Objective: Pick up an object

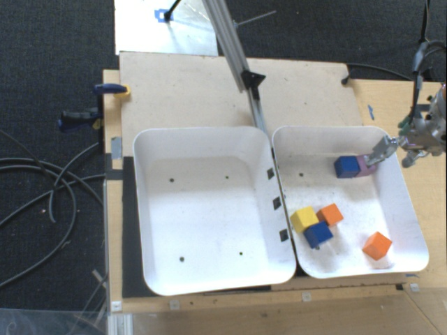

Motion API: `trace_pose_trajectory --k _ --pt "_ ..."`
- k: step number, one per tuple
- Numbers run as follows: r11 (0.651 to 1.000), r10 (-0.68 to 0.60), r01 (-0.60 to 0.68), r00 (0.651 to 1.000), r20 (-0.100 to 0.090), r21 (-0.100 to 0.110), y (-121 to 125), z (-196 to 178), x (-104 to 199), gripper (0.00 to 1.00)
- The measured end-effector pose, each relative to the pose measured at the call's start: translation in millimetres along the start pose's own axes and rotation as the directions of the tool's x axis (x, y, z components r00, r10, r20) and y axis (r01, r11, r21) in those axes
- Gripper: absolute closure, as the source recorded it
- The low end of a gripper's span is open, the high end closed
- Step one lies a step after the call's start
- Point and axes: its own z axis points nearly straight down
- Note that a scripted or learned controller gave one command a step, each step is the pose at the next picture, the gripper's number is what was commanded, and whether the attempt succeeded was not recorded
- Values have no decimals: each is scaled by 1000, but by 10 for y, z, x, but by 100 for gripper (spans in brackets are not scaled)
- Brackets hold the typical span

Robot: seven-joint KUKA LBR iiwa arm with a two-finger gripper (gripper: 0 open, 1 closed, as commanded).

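The tool [383, 149], its grip unclear, reaches a purple block [365, 166] at right; nothing looks lifted, so picking remains.

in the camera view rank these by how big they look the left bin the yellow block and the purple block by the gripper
1. Left bin, by far the largest.
2. Yellow block.
3. Purple block, though the blue block and the gripper partly cover it, so its full size is unsure; it may match the yellow one.
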Motion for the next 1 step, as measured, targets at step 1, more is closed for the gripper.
trace_pose_trajectory --k 1 --pt "1000 -1 1 1000 5 -10 268 -919 -299 0"
